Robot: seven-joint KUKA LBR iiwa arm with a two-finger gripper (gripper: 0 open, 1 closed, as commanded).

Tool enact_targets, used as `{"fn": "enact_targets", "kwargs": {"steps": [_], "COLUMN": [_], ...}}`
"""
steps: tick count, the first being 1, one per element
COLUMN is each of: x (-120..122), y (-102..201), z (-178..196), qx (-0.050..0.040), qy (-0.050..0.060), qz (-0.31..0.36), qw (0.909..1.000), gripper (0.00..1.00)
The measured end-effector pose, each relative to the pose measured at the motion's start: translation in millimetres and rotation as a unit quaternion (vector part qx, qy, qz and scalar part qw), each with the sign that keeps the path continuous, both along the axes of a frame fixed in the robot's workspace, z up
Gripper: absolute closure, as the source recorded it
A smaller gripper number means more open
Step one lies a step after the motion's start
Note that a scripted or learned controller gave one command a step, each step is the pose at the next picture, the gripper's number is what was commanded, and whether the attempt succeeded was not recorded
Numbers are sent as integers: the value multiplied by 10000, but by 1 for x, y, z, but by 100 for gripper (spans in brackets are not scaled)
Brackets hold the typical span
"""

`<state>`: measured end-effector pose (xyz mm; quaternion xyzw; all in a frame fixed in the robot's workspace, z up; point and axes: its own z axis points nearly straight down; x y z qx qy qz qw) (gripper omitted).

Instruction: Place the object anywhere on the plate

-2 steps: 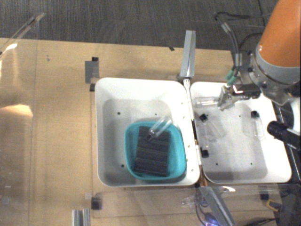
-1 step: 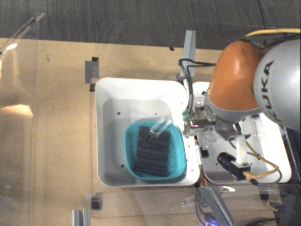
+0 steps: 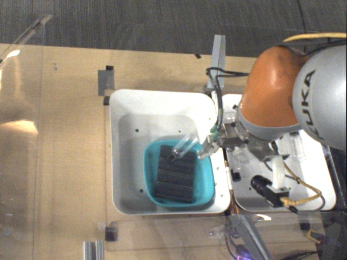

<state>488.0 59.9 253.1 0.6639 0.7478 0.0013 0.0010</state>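
A teal plate (image 3: 207, 186) sits in the left bin (image 3: 126, 161), toward its front right. A black ribbed block (image 3: 176, 176) lies flat on the plate. A clear tube-like object (image 3: 184, 145) with a dark end slants over the plate's upper rim and the block's top edge. Its right end meets my gripper (image 3: 207, 146), which hangs over the left bin's right side, just above the plate's upper right rim. The wrist hides how the gripper and the clear object meet.
The grey arm with its orange band (image 3: 268, 93) covers much of the right bin (image 3: 317, 196). The ridge between the two bins runs just right of the gripper. Bare white floor of the left bin lies to the plate's left and behind it.
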Motion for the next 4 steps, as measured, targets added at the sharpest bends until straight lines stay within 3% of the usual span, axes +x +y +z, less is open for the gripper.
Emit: {"fn": "enact_targets", "kwargs": {"steps": [1, 2, 3, 4], "x": [1, 4, 16, 54], "y": [-62, -61, -45, 11], "z": [172, 183, 27, -46], "qx": [-3, -8, 0, 2], "qy": [-56, -107, -1, 3], "qz": [-333, -283, -477, -250], "qw": [9994, 9995, 9989, 9997], "gripper": [0, 100, 100, 100]}}
